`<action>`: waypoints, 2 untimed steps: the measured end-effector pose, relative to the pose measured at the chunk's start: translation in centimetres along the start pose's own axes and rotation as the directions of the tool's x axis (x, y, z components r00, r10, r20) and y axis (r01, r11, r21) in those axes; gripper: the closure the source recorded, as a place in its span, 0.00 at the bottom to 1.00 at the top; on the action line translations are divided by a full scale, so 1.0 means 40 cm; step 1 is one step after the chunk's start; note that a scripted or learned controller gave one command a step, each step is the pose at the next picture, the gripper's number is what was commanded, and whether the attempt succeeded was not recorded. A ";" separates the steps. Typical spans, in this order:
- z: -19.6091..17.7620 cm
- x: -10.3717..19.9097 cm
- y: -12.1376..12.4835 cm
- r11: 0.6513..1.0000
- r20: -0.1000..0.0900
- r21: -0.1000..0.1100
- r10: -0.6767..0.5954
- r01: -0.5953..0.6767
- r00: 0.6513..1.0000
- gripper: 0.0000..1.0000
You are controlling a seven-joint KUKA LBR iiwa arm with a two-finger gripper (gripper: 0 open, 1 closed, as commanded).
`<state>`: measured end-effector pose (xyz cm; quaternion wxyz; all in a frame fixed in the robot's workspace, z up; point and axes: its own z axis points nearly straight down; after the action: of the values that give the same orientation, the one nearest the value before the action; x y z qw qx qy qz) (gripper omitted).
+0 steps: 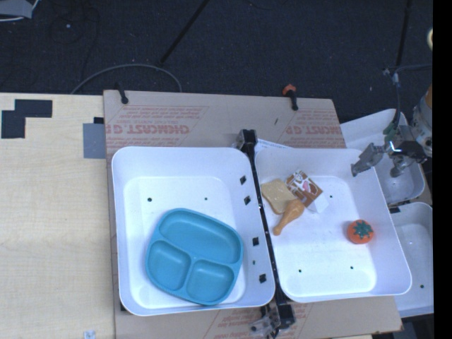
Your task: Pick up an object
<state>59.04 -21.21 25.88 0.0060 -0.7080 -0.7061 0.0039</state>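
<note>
In the right bin (332,274) lie a tan wedge-shaped piece (275,193), a tan drumstick-shaped toy (288,217) and a small red and white packet (305,186), all bunched near the far left. An orange-red fruit toy with a green top (360,232) sits alone toward the right wall. My gripper (381,162) hovers over the right bin's far right corner, above and to the right of the fruit toy. Its two fingers are spread open with nothing between them.
A blue divided plate (194,255) lies in the left bin (134,189). A black divider with clips (256,217) runs between the bins. A cardboard sheet (212,122) lies under both. More white trays (417,246) stand at the right.
</note>
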 end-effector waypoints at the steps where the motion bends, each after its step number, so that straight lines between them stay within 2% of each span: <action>1: -0.020 0.001 0.005 1.000 0.003 -0.013 -0.003 0.003 1.000 0.00; 2: 0.096 0.019 0.009 1.000 0.001 -0.008 -0.004 0.004 1.000 0.00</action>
<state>59.35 -20.44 22.02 0.0030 -0.7066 -0.7076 0.0015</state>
